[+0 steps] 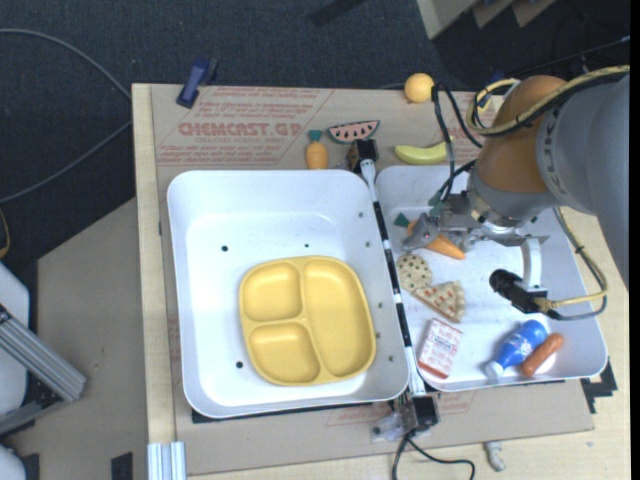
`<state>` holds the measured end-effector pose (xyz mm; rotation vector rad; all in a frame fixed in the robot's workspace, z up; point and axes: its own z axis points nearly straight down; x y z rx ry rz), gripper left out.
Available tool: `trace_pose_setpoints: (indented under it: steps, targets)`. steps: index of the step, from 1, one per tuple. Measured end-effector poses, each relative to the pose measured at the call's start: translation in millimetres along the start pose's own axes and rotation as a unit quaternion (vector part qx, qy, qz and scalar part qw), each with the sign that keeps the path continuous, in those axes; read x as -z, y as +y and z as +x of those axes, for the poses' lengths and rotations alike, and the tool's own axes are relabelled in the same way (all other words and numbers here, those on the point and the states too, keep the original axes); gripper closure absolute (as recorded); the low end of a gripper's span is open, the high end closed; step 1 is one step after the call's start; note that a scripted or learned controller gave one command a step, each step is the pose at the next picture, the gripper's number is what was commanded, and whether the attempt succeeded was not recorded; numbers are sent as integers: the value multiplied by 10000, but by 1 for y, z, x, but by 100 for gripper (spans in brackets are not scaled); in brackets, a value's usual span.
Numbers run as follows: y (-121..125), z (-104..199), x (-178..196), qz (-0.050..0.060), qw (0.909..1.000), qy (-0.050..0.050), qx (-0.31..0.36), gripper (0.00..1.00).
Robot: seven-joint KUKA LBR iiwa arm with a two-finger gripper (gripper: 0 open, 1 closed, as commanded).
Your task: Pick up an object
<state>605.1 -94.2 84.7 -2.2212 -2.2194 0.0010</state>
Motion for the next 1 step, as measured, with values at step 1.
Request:
trace_pose_setpoints:
  steps: [1]
  targets:
    - [0,0,10,-8,10000,0,-3,100]
